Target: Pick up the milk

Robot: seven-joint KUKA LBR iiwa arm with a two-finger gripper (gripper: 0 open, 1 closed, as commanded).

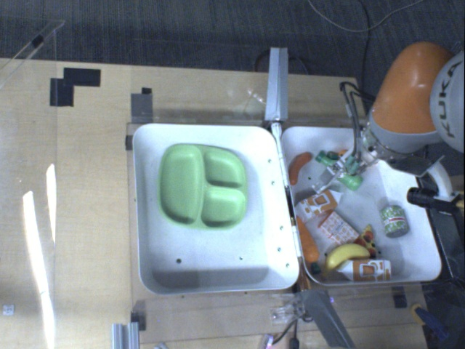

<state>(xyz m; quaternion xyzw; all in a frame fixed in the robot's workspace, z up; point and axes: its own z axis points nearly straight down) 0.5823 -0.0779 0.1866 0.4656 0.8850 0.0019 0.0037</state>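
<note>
The milk [320, 204] is a small white and orange carton lying tilted in the right bin [429, 257], near its left wall. My gripper [344, 169] hangs over the bin's back part, up and to the right of the carton and apart from it. Something small and green [351, 181] shows at its tip. The grey arm with its orange band [407, 89] comes in from the upper right.
Around the carton lie a checked packet [336, 229], a banana [347, 254], a white and orange bottle [368, 270], a carrot [309, 244], a reddish sausage [298, 167] and a green can [394, 220]. The left bin [211, 267] holds a green divided plate [203, 186].
</note>
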